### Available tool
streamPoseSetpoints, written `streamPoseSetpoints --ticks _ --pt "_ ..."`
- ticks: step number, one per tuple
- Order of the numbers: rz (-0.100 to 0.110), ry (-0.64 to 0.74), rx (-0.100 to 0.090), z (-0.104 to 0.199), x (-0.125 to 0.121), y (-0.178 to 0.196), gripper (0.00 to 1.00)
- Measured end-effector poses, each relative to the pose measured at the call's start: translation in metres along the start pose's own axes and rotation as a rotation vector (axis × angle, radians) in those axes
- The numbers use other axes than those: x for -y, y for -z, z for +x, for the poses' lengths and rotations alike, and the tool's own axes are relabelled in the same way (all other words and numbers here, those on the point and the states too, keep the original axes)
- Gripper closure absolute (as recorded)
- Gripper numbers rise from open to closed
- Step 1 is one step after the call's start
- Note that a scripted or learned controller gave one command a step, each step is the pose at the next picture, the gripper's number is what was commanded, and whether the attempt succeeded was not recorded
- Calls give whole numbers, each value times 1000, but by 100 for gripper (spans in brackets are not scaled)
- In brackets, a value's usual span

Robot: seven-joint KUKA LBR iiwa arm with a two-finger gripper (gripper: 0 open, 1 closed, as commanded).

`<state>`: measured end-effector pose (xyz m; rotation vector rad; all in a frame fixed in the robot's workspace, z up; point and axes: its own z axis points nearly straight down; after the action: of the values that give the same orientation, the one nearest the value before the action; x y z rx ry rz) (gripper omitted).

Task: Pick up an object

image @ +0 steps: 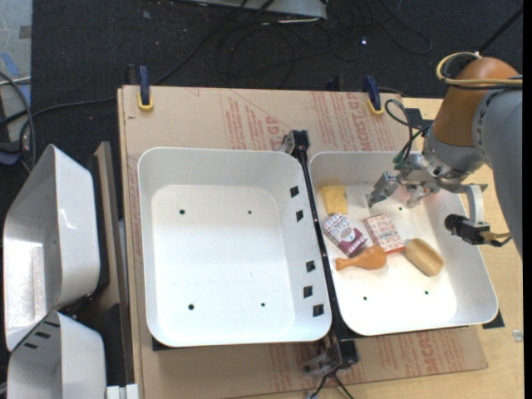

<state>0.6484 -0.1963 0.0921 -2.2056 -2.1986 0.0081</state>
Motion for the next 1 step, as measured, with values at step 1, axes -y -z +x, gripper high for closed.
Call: streamPoseSetpoints --ticks 1 --pt "-21 3 17 64 76 -2 0"
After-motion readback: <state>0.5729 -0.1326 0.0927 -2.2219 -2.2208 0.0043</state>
